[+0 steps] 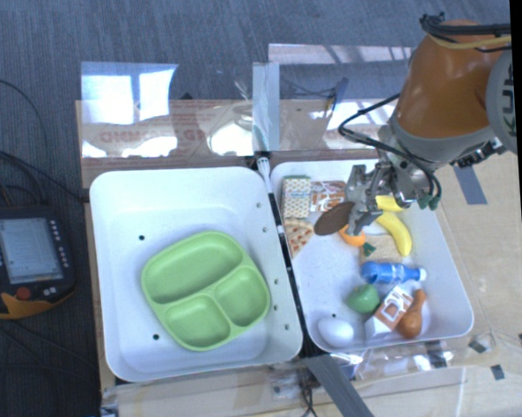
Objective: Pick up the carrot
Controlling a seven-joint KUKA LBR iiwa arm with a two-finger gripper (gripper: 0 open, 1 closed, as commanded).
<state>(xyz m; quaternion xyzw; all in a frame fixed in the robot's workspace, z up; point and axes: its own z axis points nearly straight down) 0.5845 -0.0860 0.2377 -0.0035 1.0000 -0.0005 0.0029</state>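
1. Nearest you, at the front of the right bin (457,310), lie a white egg (336,332), a small carton (392,310) and a brownish-orange piece (414,313). That piece is duller than a carrot, so don't mistake it for the target.
2. A step further back are a green ball-shaped thing (363,298) and a blue bottle (391,274) lying on its side.
3. Past the bottle is the carrot (352,235), in the middle of the right bin. You see it as a bright orange sliver, most of it covered by the gripper (368,211) and by a dark brown disc (333,218) at its left.
4. The move turns on this: the carrot peeks out just below and slightly left of the gripper's tip, so the gripper is almost directly over it. So little of the carrot shows that you cannot judge its long axis.
5. You cannot tell whether the gripper is spread or pressed together, nor whether it touches the carrot.
6. The banana (395,228) lies just right of the carrot, close enough to be nudged or caught instead.
7. Furthest back sit the snack packets (301,195). In the left bin (119,199) is a green divided plate (205,289).
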